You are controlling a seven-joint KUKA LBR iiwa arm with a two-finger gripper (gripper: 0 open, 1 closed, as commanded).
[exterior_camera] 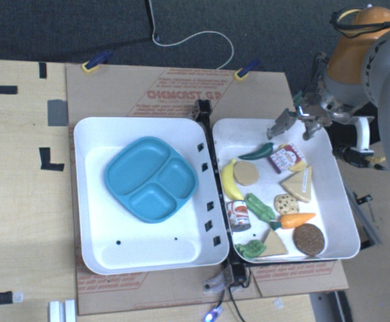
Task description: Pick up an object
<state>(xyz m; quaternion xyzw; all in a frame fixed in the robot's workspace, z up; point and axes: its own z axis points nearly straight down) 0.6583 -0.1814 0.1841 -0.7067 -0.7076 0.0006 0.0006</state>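
Two shallow white bins sat side by side on the desk (21,180). The left white bin (91,247) carried a blue three-compartment plastic tray (151,178) near its centre. The right white bin (339,203) carried toy food: a yellow banana (230,181) along its left wall, a dark green chilli pepper (255,152) near its far edge, a red-and-white packet (285,158), an orange carrot (294,220) and a round brown patty (309,239) by its near right corner. The grey arm's two-finger end effector (295,121) hung over the right bin's far edge with its fingers spread apart, nothing between them.
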